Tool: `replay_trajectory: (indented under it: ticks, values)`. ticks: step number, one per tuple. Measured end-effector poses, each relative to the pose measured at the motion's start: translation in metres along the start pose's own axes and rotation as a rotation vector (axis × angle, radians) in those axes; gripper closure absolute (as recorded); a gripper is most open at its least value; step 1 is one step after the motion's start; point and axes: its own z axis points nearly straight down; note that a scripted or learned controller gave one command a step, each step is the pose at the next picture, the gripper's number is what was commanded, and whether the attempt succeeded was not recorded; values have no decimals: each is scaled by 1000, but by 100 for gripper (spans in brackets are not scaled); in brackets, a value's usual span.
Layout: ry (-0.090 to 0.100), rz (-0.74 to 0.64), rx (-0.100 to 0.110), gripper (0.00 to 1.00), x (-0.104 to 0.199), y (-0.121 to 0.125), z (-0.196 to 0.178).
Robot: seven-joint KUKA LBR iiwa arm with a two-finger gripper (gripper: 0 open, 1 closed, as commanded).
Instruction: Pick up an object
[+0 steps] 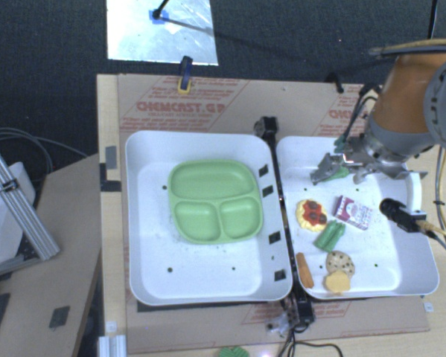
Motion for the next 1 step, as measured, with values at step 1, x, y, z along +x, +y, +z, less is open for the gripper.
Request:
replay_trajectory:
  ticks: [1]
  values:
    - [-2,7,2,0,-79,16,90]
